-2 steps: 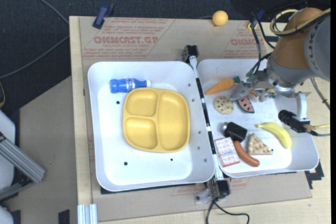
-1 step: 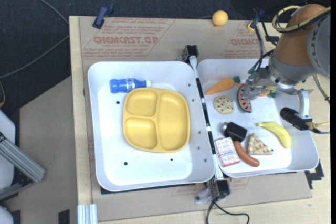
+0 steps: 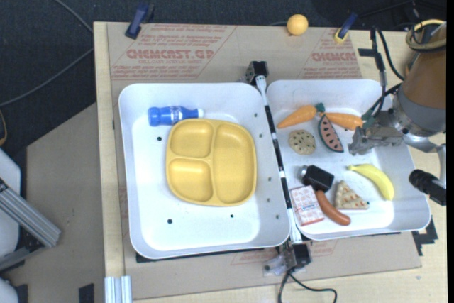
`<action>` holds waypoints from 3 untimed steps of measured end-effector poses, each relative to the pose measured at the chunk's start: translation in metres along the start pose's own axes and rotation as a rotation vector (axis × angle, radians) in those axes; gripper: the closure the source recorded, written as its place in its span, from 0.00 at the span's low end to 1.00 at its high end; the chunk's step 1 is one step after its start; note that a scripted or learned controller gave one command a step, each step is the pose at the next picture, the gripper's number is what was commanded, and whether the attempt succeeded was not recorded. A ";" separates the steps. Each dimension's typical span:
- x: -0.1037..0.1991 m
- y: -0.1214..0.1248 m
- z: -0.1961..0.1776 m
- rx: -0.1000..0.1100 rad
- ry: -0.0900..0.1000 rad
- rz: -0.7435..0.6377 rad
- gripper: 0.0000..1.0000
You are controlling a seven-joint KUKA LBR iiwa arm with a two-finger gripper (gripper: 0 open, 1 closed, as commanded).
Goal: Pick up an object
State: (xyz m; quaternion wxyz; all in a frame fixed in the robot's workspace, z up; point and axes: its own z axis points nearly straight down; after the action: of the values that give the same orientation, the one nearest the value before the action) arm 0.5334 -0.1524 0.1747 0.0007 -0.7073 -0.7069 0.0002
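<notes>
A: We note a cardboard-topped bench (image 3: 213, 53) on dark carpet, bearing two white bins.

B: We confirm. The left bin (image 3: 142, 174) holds a yellow divided plate (image 3: 211, 161) and a blue bottle (image 3: 170, 114). The right bin (image 3: 408, 213) holds toy food.

A: We locate the gripper (image 3: 363, 138) low over the right bin, just beside the watermelon slice (image 3: 330, 133), the orange carrot (image 3: 345, 120) near it.

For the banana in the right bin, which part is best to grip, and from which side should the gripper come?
Grip the banana at its middle, coming straight down from above. It lies flat on the bin floor, curved, running from upper left to lower right, so the fingers should probably close across its narrow width. Bare floor of the right bin beside it leaves room; the pizza slice sits close on its left.
</notes>
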 end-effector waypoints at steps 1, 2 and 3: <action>0.000 0.000 0.000 0.000 0.001 0.000 0.00; -0.001 0.046 0.091 0.000 -0.001 -0.001 0.00; 0.011 0.122 0.093 0.021 0.000 -0.002 0.00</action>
State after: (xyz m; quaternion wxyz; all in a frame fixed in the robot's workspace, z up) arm 0.6551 -0.1414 0.0812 0.0080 -0.7066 -0.7075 0.0078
